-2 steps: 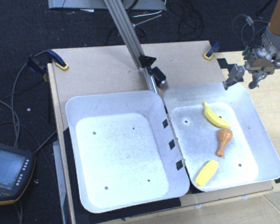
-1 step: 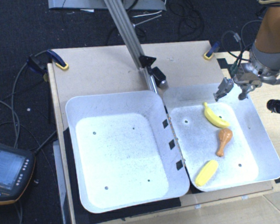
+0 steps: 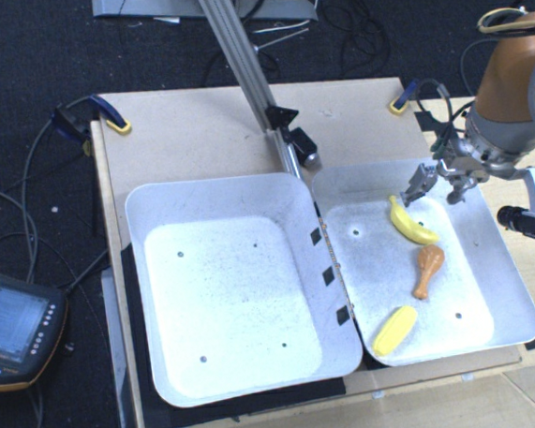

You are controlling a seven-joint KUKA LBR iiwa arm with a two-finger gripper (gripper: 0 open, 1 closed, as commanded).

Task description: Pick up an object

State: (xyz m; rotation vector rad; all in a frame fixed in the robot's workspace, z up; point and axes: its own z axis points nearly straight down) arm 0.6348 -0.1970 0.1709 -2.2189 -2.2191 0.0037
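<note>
Three objects lie in the right bin [image 3: 498, 261]: a yellow banana [image 3: 410, 224] near the back, an orange-brown drumstick-shaped toy [image 3: 427, 269] in the middle, and a yellow corn-like piece [image 3: 394, 330] at the front left. My gripper [image 3: 437, 185] hovers above the bin's back right part, just right of and above the banana. Its two fingers are spread apart with nothing between them.
The left bin [image 3: 160, 266] sits beside the right one, joined along a middle ridge with black clips [image 3: 332, 273]. A slanted metal rail [image 3: 248, 60] crosses above the bench's back. A teach pendant [image 3: 10, 322] lies off the bench to the left.
</note>
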